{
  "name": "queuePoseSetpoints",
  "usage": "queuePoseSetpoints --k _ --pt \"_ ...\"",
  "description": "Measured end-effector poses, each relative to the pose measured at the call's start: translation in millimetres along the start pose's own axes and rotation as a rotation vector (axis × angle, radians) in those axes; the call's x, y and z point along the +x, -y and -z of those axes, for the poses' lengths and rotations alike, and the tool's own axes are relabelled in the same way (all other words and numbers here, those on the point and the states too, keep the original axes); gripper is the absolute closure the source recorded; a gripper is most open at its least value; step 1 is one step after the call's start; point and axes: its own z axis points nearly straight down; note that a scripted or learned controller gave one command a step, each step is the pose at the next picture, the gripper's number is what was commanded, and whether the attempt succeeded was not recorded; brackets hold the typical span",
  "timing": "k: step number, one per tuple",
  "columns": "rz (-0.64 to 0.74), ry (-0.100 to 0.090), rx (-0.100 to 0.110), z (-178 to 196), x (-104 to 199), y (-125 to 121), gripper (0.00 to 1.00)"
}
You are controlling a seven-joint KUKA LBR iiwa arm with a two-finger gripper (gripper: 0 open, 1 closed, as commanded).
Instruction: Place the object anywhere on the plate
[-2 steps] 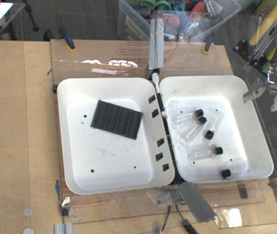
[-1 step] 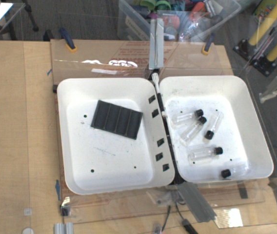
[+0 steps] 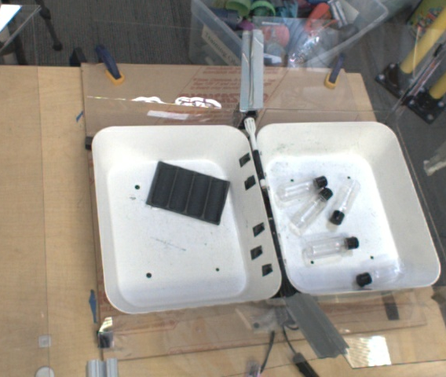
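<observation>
Right bin [image 3: 411, 210], nearest first: black cap [image 3: 363, 280], possibly on a vial lost in glare; capped clear vial [image 3: 329, 247]; three more vials [image 3: 311, 206] clustered beyond. Left bin [image 3: 105, 234]: black ribbed plate [image 3: 188, 192], bare. Behind: clear tub [image 3: 286, 10] of coloured items. Gripper opening: cannot tell.

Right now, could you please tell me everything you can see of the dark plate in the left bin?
The dark plate is a flat rectangular slab, matte charcoal black, with faint parallel grooves dividing it into strips. It lies flat on the floor of the left bin, in the upper middle, turned slightly askew. Nothing rests on it or touches its edges.
</observation>
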Motion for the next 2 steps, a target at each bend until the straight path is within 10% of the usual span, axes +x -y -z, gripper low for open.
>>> queuePoseSetpoints --k 2 --pt "0.491 0.003 -0.003 45.7 17.6 58.4 0.0"
